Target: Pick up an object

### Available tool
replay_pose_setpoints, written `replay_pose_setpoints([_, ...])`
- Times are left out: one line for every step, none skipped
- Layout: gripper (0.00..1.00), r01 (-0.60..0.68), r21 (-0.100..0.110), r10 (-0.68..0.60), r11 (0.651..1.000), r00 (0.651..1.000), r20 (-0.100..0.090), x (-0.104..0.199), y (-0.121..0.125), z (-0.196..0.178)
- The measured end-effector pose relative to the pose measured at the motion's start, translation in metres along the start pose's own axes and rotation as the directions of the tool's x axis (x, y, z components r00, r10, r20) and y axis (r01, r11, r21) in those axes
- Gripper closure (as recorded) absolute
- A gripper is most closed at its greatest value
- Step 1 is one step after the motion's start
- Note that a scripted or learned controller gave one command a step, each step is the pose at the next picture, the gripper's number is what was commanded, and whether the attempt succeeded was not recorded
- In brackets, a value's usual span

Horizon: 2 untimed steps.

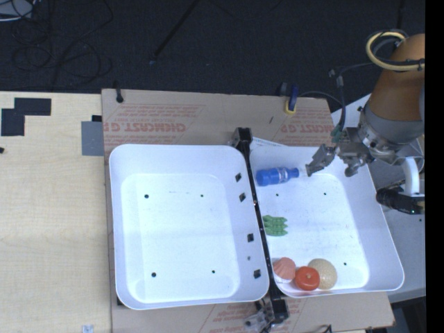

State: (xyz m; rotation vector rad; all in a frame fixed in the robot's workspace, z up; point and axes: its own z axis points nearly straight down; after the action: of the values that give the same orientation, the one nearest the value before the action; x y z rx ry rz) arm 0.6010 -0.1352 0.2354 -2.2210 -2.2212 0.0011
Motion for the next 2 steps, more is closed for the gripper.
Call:
replay_pose_setpoints([0.00,-0.009,0.009,0.009,1.000,1.000,-0.001,-0.083,-0.084,0.040])
replay_pose_setpoints([0.00,-0.002,-0.006,0.002,1.000,1.000,0.002,-0.079,-0.105,-0.048])
